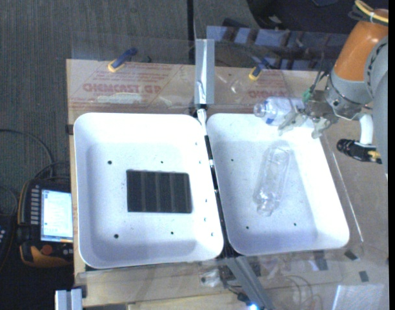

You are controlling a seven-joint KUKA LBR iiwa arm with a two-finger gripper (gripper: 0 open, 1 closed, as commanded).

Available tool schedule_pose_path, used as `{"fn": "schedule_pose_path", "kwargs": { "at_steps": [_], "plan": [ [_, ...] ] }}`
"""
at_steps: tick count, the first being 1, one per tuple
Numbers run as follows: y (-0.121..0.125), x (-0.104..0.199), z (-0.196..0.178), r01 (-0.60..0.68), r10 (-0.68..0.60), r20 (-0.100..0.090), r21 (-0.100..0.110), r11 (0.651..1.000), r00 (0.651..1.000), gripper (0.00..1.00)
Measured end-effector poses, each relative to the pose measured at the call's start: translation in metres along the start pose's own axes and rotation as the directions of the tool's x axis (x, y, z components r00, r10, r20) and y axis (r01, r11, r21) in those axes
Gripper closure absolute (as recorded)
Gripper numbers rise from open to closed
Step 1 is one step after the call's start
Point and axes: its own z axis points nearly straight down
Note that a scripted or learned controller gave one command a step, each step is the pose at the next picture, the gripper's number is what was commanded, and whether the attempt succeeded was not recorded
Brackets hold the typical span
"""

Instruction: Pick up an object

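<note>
Clear plastic bottles, two: one [272, 180] in right bin [326, 228], one [270, 110] at rim.

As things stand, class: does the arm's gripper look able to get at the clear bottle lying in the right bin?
Probably yes. The clear bottle lies alone and uncovered in the right bin, and the gripper hovers at that bin's far edge with nothing between them.

Both bins, the left bin [94, 173] and the right bin [313, 199], look like matt white plastic, finely speckled. The bottle [272, 179] lying in the right one is clear, glossy plastic. A dark ribbed slab [159, 191] looks matt.
</note>
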Motion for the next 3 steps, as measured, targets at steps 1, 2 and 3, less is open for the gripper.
{"fn": "schedule_pose_path", "kwargs": {
  "at_steps": [1,2,3],
  "plan": [
    [-0.001,0.019,0.081,-0.066,0.066,0.001,0.014,0.998,0.998,0.00],
    [-0.002,0.010,0.002,-0.115,0.115,-0.004,-0.018,0.993,0.993,0.00],
    [-0.064,0.006,-0.043,-0.092,0.092,-0.004,-0.019,0.996,0.996,0.00]
  ]
}}
